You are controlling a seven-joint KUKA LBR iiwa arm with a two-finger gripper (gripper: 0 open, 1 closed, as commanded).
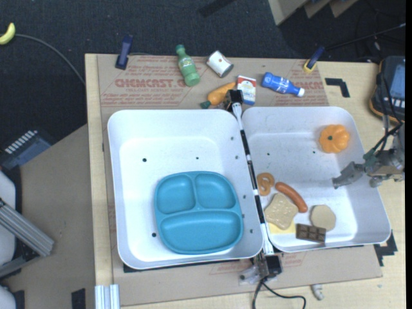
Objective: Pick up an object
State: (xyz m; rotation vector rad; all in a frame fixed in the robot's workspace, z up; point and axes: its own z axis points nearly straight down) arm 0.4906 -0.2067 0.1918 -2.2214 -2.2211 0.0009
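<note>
Left bin (pixel 129 134) carries a blue divided plate (pixel 198 212) and nothing the arm looks bound for, so eyes go to the right bin (pixel 290 131). Along its near-left part sits a cluster: a small pretzel ring (pixel 264 183), a sausage (pixel 291 196) lying on a slant with its long axis running from upper left to lower right, a slice of bread (pixel 280 212), a chocolate bar (pixel 311 233) and a round cookie (pixel 323 217). Farther back, well apart from that cluster, sits an orange pumpkin (pixel 334 138). Over at the bin's right rim is the gripper (pixel 342 177), tip pointing left into the bin, nothing visibly between its tips, and how wide it stands I cannot tell. The pumpkin lies just up and slightly left of it; the cookie lies down-left, about as near. My guess: either one is the short reach.
</note>
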